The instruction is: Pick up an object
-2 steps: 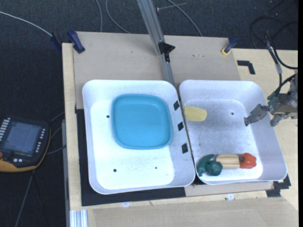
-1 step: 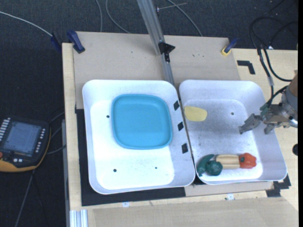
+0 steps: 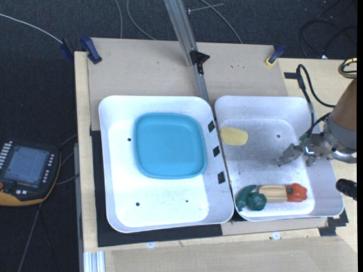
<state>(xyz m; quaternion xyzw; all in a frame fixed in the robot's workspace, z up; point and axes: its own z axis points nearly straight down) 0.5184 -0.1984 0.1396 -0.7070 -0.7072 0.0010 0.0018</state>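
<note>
Over the speckled right bin (image 3: 266, 123), metal fingers (image 3: 300, 153) spread open, empty, above a wooden-handled toy (image 3: 272, 194).

The arm (image 3: 347, 118) is cut off by the right edge, so little beyond its wrist can be seen. The end effector (image 3: 299, 153) is small and somewhat blurred; whether anything sits between its tips cannot be told. The green item (image 3: 251, 199) in the right bin (image 3: 266, 109) is too small to identify, perhaps a toy vegetable. The bench (image 3: 170, 67) runs out at the bottom edge, and the handheld controller (image 3: 25, 171) is clipped by the left edge.
</note>
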